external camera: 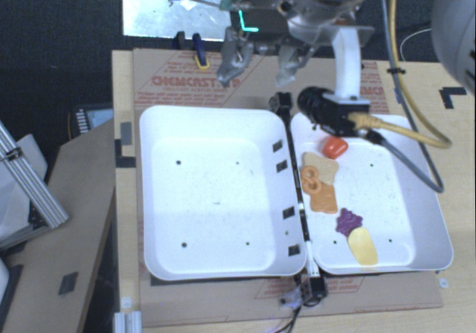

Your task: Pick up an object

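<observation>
a grey robot arm's gripper (259,64) hangs high above the bins' far edge, jaws apart and holding nothing, while small toy foods (332,190) lie clustered in the right bin (416,198), awaiting a pick.

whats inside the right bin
A red piece, tan piece, orange ring, orange slab, purple piece, yellow piece. Under them: hidden.

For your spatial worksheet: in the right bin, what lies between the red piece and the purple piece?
In the camera view, tan and orange flat pieces lie between the red piece and the purple piece.
</observation>
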Controlling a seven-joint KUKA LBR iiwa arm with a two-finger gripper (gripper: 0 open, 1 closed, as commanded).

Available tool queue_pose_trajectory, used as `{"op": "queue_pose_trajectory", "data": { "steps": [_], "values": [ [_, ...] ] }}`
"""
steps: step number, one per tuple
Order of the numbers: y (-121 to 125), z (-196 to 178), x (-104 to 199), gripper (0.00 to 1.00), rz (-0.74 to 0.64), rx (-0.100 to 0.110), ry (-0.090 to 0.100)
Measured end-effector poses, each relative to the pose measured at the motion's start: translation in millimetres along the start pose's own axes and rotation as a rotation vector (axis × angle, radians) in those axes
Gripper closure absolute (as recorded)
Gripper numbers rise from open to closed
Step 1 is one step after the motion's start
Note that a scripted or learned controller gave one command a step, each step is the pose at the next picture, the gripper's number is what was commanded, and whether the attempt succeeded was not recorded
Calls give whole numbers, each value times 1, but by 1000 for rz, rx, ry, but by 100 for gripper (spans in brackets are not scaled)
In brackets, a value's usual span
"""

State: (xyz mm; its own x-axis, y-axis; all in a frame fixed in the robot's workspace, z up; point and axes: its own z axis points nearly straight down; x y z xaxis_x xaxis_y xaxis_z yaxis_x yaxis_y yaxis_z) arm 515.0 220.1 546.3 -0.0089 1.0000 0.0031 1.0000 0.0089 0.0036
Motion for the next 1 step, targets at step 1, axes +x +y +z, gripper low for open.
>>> {"op": "queue_pose_trajectory", "data": {
  "steps": [1],
  "values": [
    [0, -11, 1, 100, -3, -2, 2]
  ]
}}
